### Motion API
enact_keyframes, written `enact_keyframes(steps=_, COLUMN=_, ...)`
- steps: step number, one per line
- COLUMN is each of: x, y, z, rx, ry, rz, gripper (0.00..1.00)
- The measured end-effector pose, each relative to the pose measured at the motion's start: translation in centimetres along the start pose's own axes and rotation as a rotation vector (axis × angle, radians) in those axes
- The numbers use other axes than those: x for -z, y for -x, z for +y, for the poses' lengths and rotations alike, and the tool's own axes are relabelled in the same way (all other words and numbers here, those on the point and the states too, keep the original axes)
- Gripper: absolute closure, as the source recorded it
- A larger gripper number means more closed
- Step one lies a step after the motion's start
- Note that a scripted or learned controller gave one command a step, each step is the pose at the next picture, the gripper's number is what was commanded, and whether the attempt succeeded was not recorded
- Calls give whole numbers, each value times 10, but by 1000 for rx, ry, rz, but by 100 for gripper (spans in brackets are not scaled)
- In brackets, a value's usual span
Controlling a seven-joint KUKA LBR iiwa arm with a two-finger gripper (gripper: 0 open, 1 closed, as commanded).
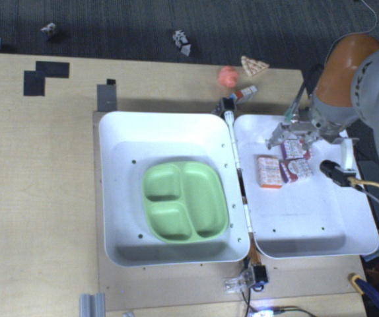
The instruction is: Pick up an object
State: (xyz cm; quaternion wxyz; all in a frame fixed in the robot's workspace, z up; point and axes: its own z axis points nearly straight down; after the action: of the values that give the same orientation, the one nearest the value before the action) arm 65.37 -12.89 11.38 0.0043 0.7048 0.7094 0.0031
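Over the right bin (pixel 308 233), the gripper (pixel 294 132) hangs spread wide just above the packets (pixel 283 167), evidently lining up a grab.

The arm (pixel 374 78) is smooth grey with a rounded orange band above the wrist. Its end effector (pixel 295 132) is slim grey metal, with thin dark cables alongside.

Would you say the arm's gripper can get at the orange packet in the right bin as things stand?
Probably yes: the gripper hovers just above the orange packet, which lies flat with its top uncovered, and only the red packets crowd its right side.
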Motion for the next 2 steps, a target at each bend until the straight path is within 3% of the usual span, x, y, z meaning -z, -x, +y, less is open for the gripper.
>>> enact_keyframes(steps=1, x=12, y=-1, z=2, rx=2, ry=5, rz=0, gripper=100)
enact_keyframes(steps=2, x=12, y=-1, z=2, rx=2, ry=5, rz=0, gripper=0)
